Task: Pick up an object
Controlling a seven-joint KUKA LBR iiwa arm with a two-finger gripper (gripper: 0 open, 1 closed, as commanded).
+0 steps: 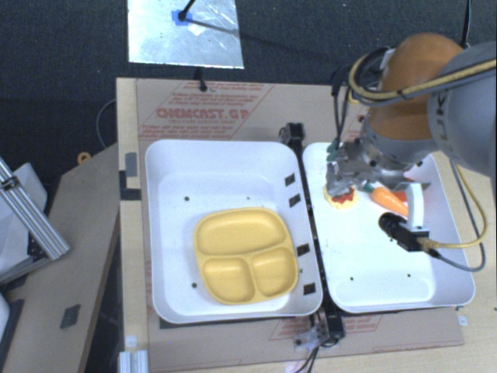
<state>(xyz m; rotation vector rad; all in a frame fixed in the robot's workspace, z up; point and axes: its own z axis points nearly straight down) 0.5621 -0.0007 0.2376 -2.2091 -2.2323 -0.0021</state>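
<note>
In the right bin (pixel 388 286) lie a small yellow and red object (pixel 342 199) near the upper left and an orange carrot-like piece (pixel 390 200) to its right. My gripper (pixel 338 183) reaches down at the bin's upper left, directly over the yellow and red object and touching or nearly touching it. The arm's grey body and orange band cover the bin's upper right part. A black cylindrical part (pixel 400 232) with a yellow cable sticks out below the carrot-like piece.
The left bin (pixel 178 169) holds a yellow tray (pixel 245 253) with three compartments. A black divider with clips (pixel 303 208) runs between the bins. A shiny metal sheet (pixel 185 22) lies on the dark floor behind the bench.
</note>
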